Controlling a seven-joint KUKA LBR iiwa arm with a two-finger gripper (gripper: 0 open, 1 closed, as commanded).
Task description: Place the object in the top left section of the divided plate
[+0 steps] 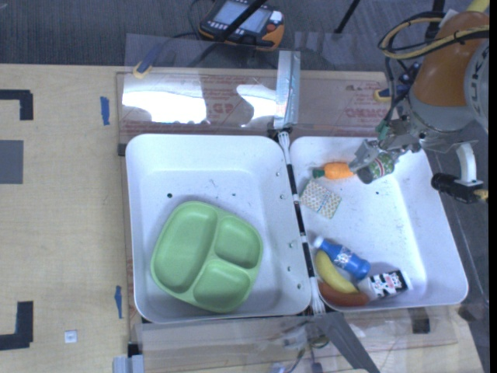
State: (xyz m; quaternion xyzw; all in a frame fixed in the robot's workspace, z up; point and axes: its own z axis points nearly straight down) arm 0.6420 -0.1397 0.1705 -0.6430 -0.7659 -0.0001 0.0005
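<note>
Camera view: the gripper (373,164) is low over the upper part of the right bin (435,231). Finger spacing cannot be determined; nothing is visibly between the fingers. A carrot (338,171) lies just left of the gripper. A patterned packet (321,200) lies below the carrot. A blue bottle (345,259), banana (332,274) and black-and-white box (386,283) lie in the bin's lower part. The green plate (206,255) sits in the left bin (155,162), with nothing visible in its sections.
</note>
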